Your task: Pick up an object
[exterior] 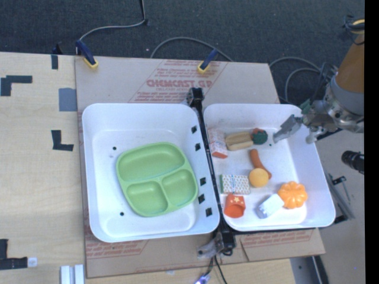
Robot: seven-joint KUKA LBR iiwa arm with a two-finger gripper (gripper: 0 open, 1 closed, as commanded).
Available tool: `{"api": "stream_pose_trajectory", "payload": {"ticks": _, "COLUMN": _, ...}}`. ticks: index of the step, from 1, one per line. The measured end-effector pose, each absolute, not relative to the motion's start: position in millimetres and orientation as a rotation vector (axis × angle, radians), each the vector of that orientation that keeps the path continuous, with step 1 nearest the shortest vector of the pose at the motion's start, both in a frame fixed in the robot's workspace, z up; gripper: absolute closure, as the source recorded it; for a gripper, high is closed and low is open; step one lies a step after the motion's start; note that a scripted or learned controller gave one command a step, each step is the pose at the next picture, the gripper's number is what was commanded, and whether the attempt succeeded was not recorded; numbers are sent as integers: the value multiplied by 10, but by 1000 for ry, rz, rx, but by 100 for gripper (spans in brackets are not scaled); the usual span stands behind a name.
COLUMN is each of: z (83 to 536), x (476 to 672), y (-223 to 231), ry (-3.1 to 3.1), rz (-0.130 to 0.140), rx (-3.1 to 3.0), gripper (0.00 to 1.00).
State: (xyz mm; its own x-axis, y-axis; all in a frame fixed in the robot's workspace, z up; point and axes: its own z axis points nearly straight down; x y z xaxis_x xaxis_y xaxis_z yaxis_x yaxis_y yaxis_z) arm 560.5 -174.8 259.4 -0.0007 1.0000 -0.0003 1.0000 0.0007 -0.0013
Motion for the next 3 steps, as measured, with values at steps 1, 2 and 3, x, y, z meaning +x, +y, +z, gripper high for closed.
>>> {"api": "stream_pose_trajectory", "payload": {"ticks": 1, "z": 984, "x": 6262, "y": -1746, "ry": -2221, "rz": 3, "rx": -2218, "gripper": 0}}
{"api": "stream_pose_trajectory", "payload": {"ticks": 2, "z": 887, "x": 5523, "y": -1636, "ry": -2226, "rz": -7, "rx": -2224, "gripper": 0}}
{"api": "stream_pose_trajectory", "payload": {"ticks": 3, "z": 999, "x": 5539, "y": -1647, "ry": -2230, "rz": -10, "rx": -2229, "gripper": 100}}
